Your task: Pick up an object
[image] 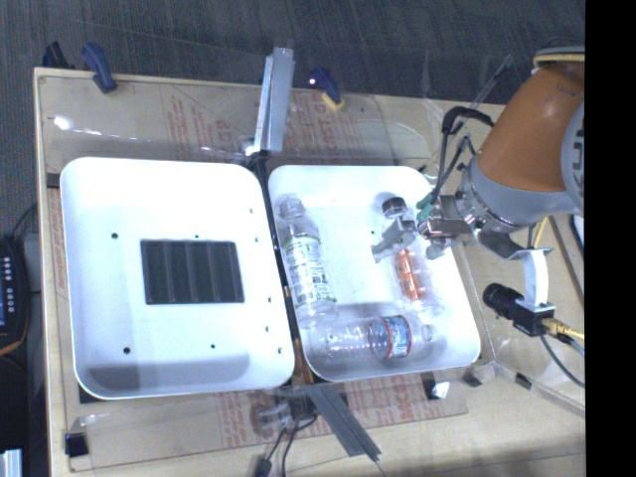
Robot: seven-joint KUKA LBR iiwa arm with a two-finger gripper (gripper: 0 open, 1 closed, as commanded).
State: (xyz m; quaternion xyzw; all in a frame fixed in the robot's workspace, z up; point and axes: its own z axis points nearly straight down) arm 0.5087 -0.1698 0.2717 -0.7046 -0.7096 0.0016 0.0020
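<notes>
The tool (397, 238) hung right of centre, its spread impossible to tell, poised over the right bin (343, 182) beside an orange bottle (410, 274), likely its target.

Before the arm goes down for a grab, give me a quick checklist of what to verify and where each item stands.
1. Gripper over the right bin: ok.
2. A target lies near it: ok, the small orange bottle lies just below the gripper in the view.
3. Something between the fingers already: cannot tell.
4. Neighbours apart from the target: not ok, the clear bottle with the blue label lies close to the orange bottle's lower end.
5. Upright clear bottle along the left wall, apart from the gripper: ok.
6. Left bin uninvolved: ok.
</notes>
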